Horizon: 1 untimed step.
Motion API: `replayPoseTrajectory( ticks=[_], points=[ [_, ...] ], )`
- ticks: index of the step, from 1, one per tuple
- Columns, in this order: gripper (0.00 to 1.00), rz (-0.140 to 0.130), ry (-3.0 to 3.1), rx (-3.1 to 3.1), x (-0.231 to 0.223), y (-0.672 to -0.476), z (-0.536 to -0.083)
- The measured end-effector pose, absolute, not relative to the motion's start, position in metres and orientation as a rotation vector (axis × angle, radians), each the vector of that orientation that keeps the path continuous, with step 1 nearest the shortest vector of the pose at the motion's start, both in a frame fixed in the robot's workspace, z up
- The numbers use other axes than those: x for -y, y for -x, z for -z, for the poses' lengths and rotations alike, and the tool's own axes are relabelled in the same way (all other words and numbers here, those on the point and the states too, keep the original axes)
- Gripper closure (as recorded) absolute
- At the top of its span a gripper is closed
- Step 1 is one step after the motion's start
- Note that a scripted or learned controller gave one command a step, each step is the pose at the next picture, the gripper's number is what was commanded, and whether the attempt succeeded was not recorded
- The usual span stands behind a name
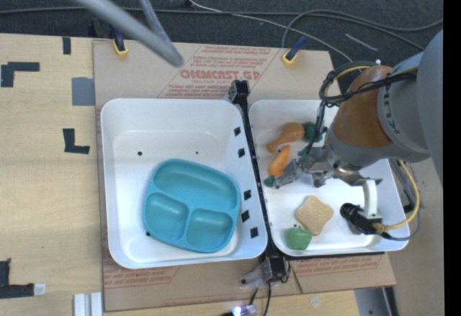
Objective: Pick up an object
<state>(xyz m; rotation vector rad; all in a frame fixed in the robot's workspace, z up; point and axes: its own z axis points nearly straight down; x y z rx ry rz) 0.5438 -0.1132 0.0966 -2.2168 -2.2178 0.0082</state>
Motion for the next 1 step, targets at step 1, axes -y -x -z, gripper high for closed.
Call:
replayPoseTrajectory(
  ticks=[1],
  points=[
    [1.00, -0.003, 2.216, 2.222, 0.1120, -0.5448, -0.1096]
  ],
)
